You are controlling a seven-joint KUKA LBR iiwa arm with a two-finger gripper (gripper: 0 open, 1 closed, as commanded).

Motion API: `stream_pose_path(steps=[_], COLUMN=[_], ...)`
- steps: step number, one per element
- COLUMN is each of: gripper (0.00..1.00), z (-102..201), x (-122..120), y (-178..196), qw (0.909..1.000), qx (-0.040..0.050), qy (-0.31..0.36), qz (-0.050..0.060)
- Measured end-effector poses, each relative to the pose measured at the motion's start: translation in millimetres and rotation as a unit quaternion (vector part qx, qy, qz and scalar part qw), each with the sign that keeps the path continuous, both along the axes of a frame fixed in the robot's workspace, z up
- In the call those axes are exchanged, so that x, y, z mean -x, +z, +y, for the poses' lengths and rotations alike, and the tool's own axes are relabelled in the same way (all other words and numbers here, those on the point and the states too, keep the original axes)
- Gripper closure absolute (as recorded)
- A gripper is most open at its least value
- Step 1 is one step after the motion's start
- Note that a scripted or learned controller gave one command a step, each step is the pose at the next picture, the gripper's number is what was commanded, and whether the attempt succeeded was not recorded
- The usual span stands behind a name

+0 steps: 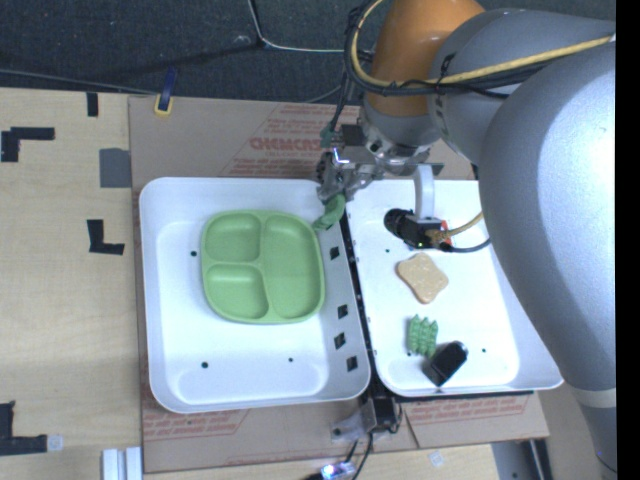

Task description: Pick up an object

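Where jaws pinch its top, slim green strip (330, 213) hangs tilted.

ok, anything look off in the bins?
One thing: a small green piece sits right below the gripper, over the shared bin wall rather than inside either bin. Unclear if it's held. Rest looks normal.

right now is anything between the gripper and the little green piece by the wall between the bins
Nothing visible. The green piece sits right at the tip of the gripper, over the wall between the bins. The plate lies to its left and the bread to its right, both apart from it.
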State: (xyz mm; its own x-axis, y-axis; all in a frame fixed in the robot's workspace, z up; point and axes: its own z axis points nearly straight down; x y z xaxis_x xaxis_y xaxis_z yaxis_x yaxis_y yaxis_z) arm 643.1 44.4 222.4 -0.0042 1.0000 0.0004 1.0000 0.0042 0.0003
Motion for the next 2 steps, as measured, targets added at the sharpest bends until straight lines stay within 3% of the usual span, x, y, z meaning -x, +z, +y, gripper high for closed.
stream_pose_path(steps=[1,2], gripper=[1.00,1.00], z=[39,55], x=[-18,-24], y=[6,5], qw=[1.0000,1.0000], qx=[0.0001,0.0012], qy=[-0.001,-0.002], qz=[0.000,0.001])
